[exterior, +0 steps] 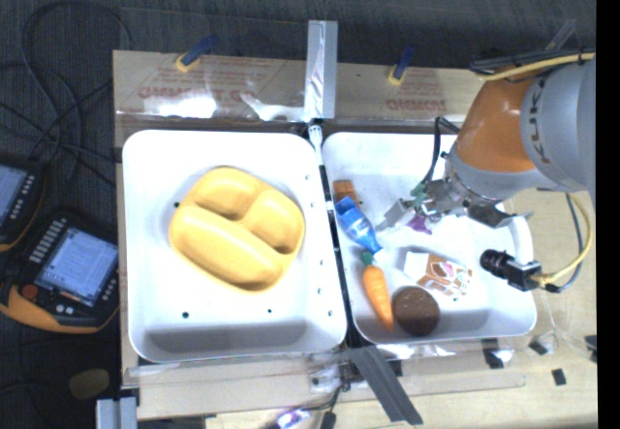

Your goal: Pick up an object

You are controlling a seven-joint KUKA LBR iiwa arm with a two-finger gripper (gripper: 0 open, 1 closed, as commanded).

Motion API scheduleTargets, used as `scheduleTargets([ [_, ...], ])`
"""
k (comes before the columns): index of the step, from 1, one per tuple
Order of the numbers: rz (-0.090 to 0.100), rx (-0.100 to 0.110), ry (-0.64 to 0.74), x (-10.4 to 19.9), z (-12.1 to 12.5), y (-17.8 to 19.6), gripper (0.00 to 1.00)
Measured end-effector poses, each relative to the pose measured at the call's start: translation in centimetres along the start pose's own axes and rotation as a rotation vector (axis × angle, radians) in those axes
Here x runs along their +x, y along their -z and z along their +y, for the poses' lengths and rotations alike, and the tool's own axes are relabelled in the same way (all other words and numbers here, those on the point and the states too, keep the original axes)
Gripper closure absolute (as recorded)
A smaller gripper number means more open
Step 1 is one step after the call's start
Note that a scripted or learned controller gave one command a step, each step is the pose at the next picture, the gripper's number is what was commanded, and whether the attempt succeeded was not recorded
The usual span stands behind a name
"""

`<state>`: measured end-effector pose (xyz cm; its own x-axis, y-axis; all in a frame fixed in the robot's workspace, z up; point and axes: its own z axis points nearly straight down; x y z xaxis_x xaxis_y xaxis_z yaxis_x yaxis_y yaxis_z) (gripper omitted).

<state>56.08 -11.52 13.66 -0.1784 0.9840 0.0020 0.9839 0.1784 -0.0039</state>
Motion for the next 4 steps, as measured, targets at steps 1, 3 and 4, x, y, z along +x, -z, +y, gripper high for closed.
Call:
scheduleTargets([
  [1,-0.008,-0.009,0.102,0.9,1.9,-4.7,0.00],
  [3,0.000,-0.004,0.069,-0.1,1.4,-4.2,1.00],
  [4,0.001,-0.003,0.068,-0.1,1.4,-4.3,0.00],
])
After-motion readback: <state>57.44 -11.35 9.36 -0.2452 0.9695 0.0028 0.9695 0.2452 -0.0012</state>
